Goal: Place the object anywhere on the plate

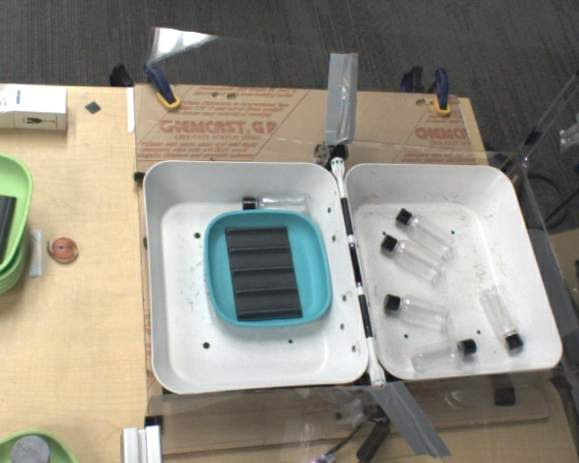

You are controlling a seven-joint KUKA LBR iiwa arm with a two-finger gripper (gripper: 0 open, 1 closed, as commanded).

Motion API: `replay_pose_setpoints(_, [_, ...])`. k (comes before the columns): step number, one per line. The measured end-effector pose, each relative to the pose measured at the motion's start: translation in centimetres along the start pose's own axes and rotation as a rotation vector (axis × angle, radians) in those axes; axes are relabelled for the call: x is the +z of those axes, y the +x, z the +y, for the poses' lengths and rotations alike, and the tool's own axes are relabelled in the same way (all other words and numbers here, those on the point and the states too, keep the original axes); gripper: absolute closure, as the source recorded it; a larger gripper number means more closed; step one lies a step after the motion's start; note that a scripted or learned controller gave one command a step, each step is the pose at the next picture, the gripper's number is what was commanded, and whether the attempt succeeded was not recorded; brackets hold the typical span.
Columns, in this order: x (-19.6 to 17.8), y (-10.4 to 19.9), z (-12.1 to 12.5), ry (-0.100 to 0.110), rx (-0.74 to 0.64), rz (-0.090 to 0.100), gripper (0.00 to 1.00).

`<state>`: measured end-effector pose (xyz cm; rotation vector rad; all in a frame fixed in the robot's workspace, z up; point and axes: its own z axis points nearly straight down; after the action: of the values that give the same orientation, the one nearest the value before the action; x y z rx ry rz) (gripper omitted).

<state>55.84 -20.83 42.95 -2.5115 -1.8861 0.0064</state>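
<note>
The scene is lit evenly and brightly from above, with no strong single source to be made out. Only soft, short shadows are cast: a faint one is seen along the inner walls of the left bin [164, 287] and under the rim of the teal plate [314, 258]. The right bin [521, 258] is rendered almost blown-out white, so the clear vials [420, 251] are hard to separate from its floor. A patch of glare is caught on the clear plastic sheet [179, 41] at the top. The dark carpet [367, 17] is shown grainy. Focus is moderate throughout; the printing on the cardboard [217, 123] is slightly soft. The wooden surface [77, 355] is evenly exposed.
</note>
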Motion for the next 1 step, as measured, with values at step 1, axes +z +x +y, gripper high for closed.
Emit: replay_pose_setpoints(1, [0.00, 0.00, 0.00, 0.000, 0.000, 0.000, 0.00])
